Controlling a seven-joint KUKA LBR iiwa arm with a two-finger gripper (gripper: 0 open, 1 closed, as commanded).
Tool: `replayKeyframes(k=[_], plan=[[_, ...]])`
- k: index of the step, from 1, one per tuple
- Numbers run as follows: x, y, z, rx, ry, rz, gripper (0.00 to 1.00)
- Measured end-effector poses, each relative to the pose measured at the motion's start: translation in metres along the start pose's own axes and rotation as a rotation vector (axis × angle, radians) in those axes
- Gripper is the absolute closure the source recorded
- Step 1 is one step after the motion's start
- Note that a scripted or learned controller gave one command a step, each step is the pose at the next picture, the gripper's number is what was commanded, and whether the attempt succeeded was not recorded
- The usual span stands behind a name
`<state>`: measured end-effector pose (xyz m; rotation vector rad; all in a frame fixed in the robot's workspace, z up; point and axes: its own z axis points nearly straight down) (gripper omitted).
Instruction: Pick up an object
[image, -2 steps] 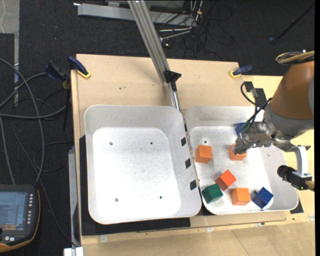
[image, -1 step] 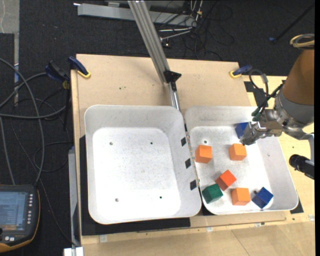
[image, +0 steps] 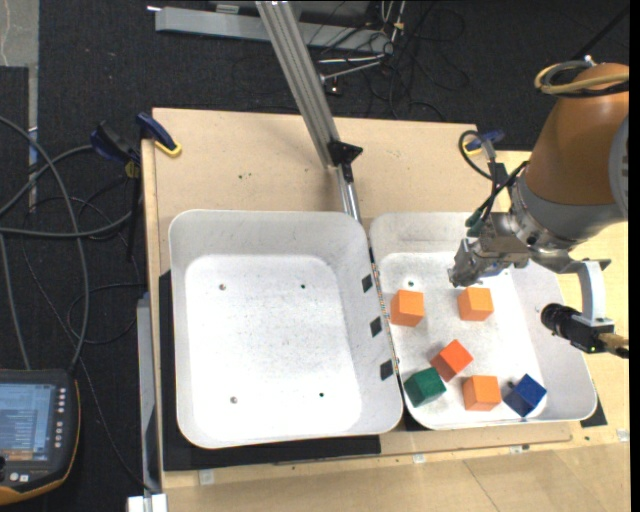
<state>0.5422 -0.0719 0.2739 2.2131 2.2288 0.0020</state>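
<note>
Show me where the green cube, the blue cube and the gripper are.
green cube (image: 425, 386): camera view, on its top face.
blue cube (image: 524, 394): camera view, on its top face.
gripper (image: 466, 272): camera view, at its dark lower tip, above the right bin.

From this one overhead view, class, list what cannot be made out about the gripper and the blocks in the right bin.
- Gripper fingers: dark, small, seen from above; their state is unclear.
- Contact between the gripper and the nearest orange block: the slanted view leaves height unknown.
- Blue block at the right bin rim: touching the wall or not, too small to tell.
</note>
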Motion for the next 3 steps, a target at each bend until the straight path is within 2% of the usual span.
replayKeyframes(k=[3], plan=[[0.156,0.015,0.015,0.002,0.0,-0.001,1.0]])
